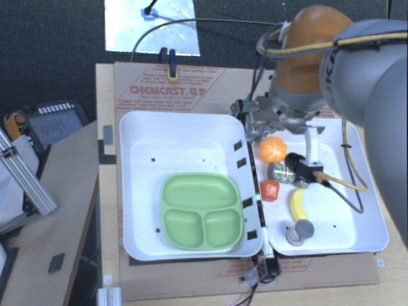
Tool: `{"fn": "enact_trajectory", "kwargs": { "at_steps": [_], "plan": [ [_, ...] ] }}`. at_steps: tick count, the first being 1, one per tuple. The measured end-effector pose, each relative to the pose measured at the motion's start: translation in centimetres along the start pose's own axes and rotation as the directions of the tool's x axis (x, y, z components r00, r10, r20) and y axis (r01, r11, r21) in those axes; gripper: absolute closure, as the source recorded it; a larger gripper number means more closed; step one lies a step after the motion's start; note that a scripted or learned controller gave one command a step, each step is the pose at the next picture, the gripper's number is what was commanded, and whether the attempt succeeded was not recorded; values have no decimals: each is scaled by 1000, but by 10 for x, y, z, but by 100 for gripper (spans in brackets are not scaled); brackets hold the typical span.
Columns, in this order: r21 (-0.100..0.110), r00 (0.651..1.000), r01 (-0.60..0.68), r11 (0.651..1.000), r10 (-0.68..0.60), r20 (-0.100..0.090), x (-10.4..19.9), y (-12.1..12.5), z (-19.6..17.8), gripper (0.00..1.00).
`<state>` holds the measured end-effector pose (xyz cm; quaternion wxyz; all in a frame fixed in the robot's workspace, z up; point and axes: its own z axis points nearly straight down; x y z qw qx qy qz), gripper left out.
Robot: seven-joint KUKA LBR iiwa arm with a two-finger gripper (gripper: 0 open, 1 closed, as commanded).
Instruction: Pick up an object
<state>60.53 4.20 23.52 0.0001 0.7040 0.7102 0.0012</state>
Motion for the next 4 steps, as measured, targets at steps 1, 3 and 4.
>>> {"fn": "enact_trajectory", "kwargs": {
  "at_steps": [1, 3, 4],
  "plan": [
    [1, 1000, 0, 1000, 0, -1, 52, 20, 17, 100],
    [2, 1000, -2, 1000, 2, 2, 66, 27, 19, 100],
    [1, 1000, -2, 1000, 2, 2, 66, 27, 18, 0]
  ]
}}
